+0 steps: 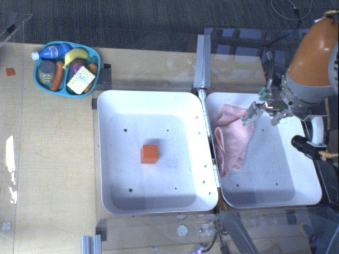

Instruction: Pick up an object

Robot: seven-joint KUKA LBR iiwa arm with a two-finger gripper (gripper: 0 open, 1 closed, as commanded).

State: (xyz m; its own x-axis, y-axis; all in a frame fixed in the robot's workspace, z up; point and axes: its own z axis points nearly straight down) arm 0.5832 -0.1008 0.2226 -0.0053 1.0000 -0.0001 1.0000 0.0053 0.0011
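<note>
Gripper hangs over the right bin, at the upper edge of the pink cloth; fingers look splayed with nothing between them, though glare blurs them. We should descend onto a raised fold, then close. Orange cube sits in the left bin.

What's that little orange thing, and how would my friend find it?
Look at the two white bins side by side and pick the left bin. Near the middle of its floor sits a small orange block, all alone. The right bin holds a floppy pink cloth instead, so the hard, square orange block can't be mistaken.
</note>
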